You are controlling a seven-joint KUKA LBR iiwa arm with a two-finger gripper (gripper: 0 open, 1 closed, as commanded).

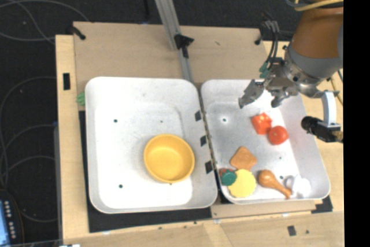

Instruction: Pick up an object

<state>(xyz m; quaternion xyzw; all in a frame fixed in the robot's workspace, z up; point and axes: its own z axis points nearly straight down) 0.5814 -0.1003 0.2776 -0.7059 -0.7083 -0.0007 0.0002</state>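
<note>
Hovering over the upper part of the right bin (pixel 309 142), gripper (pixel 265 96) spread wide, two fingers splayed apart with nothing between them. Nearest candidate: red-orange block (pixel 261 122), just below and very slightly left of the fingertips in the picture, apart from them and lying free on the bin floor. Close beside it, down and to the right, a red tomato (pixel 278 135), near the block, whether touching hard to tell. Neither of these two showing a clear long axis; both compact, so finger orientation probably matters little. Judged next: a short drop toward the block, straight down with small correction. Farther toward the near edge: one tan wedge (pixel 243 157), one yellow disc (pixel 241 183) with a small teal bit (pixel 229 177) at its left edge, one brown drumstick shape (pixel 273 181) lying slantwise, thick end up-left, and a small pale thing (pixel 300 185) in the corner, too blurred to name. In the left bin (pixel 110 101): one yellow bowl (pixel 169 158), well apart from the arm. Bins counted: two.
</note>
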